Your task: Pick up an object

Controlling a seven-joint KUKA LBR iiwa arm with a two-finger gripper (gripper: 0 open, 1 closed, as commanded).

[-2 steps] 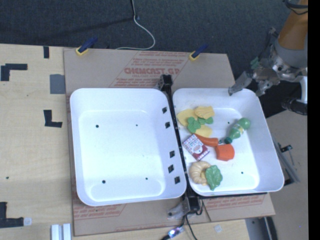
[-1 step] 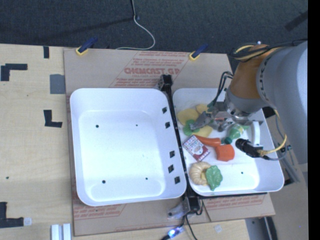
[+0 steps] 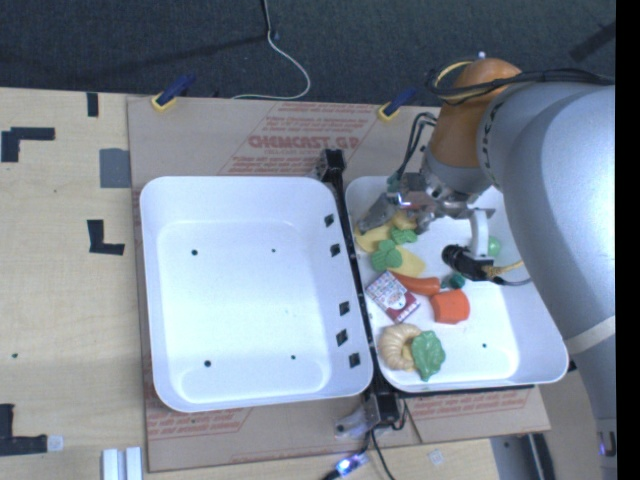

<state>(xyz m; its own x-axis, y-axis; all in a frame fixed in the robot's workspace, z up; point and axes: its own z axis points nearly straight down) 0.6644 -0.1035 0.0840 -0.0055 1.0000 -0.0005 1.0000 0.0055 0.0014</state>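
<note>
Since your pickable toys crowd the right bin (image 3: 520,353), work from the near croissant (image 3: 397,345) and green leaf (image 3: 428,354) past the carrot (image 3: 452,307) to the yellow piece (image 3: 375,236), where the gripper (image 3: 392,211) hangs; whether it grasps anything, you cannot tell.

Arm (image 3: 560,198): cut off by the right frame edge, its bulk hiding the upper right part of the right bin (image 3: 500,368) and whatever lies beneath. Gripper (image 3: 400,213): finger ends blurred and lost among a yellow item (image 3: 375,236) and a green item (image 3: 403,236) at the bin's upper left. Small red-and-white packet (image 3: 390,296), mid-bin: print too small to read.
</note>
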